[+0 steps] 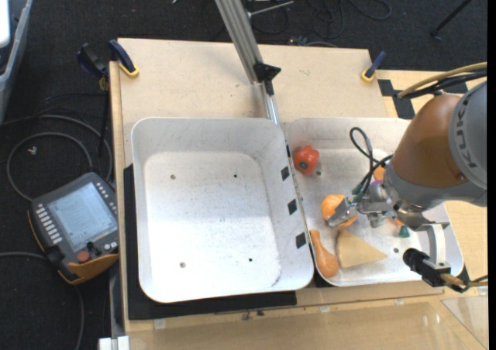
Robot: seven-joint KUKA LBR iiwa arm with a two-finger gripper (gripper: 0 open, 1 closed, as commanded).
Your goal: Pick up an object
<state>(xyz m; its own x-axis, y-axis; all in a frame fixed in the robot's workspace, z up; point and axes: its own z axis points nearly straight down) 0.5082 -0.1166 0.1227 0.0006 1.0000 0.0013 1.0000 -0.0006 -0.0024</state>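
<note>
End effector, whose grip I cannot tell, sits against the orange ball at its 10 o'clock in the right bin.

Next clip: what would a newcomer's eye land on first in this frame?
Most striking is the grey and orange arm coming in from the right, its gripper down in the right bin beside a small orange ball. Around it lie a red tomato-like toy, a tan wedge and an orange gourd-shaped piece. The left bin lies alongside, to its left.
</note>
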